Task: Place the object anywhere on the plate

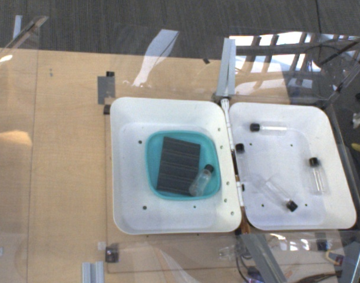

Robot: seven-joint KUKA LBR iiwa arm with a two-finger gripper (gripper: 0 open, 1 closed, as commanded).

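Wood-grain bench [50,158] under a clear sheet with glare patches; dark ribbed floor covering behind it, metal framing and cables on the arm side.

2 shallow white bins, rounded corners, touching along a hinged middle edge.

Far bin [126,211], away from the arm side: holds 1 teal plate [153,175], rounded-square and glossy. On the plate lies 1 dark grey block [177,164], flat, rectangular, ribbed top, slightly tilted. 1 clear vial [201,180] with a black cap also lies on the plate, at the block's corner nearest the arm side, touching or overlapping that corner. So 1 vial is already on the plate.

Near bin [339,211], arm side: 3 more clear vials with black caps, all lying flat and well apart: top vial [268,128], side vial [317,174] closest to the arm side, and bottom vial [281,194]. Transparent bodies are hard to make out against the white. 1 small black piece [239,148] sits by the hinge edge; cannot tell what it is.

Gripper state: cannot tell.
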